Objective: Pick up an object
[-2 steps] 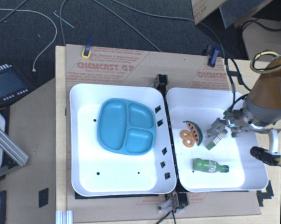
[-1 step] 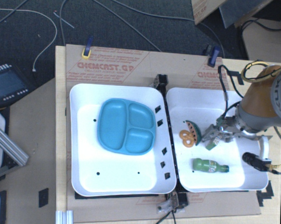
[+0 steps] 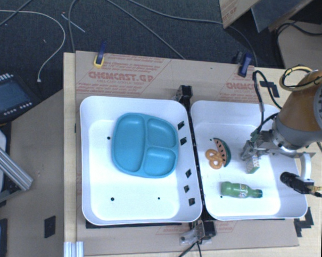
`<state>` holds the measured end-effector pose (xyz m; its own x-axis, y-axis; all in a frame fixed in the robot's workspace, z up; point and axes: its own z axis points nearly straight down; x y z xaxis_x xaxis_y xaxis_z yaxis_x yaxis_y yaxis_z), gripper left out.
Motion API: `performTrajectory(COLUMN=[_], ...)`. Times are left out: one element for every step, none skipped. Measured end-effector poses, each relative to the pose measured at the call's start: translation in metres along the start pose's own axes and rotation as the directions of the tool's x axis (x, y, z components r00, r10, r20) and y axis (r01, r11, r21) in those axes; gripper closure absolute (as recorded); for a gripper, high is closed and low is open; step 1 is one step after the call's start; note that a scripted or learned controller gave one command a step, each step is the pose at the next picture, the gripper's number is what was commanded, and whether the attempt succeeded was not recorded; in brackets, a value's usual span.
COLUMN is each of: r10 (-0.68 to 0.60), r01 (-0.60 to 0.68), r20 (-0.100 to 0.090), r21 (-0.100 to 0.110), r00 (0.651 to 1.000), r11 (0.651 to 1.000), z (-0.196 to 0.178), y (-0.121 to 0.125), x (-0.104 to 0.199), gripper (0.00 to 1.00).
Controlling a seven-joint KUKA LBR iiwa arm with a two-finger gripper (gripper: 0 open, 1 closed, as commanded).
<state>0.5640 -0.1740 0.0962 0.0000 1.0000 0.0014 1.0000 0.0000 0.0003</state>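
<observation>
Your gripper [image 3: 252, 158]: over right bin [image 3: 273, 117], grip state unreadable; beside it pretzel [image 3: 215, 157]; green bottle [image 3: 240, 190] below.

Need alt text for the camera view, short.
The arm's gripper hangs over the right bin, near a pretzel and a green bottle lying on its side. The left bin holds a blue divided plate.

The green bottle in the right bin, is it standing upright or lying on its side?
Lying on its side. The green bottle is stretched flat along the floor of the right bin, its cap end pointing toward the view's right.
</observation>
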Motion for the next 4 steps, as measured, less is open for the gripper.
performTrajectory(r10=[0.0, 0.001, -0.001, -0.001], r01=[0.0, -0.001, 0.001, 0.001], r20=[0.003, 0.003, 0.004, 0.002], r21=[-0.006, -0.005, -0.008, -0.002], r00=[1.0, 1.0, 1.0, 1.0], r11=[1.0, 1.0, 1.0, 1.0], z=[-0.063, -0.115, -0.177, -0.183], y=[-0.001, -0.009, -0.014, -0.013], x=[-0.006, -0.012, -0.014, -0.014], gripper=[1.0, 1.0, 1.0, 1.0])
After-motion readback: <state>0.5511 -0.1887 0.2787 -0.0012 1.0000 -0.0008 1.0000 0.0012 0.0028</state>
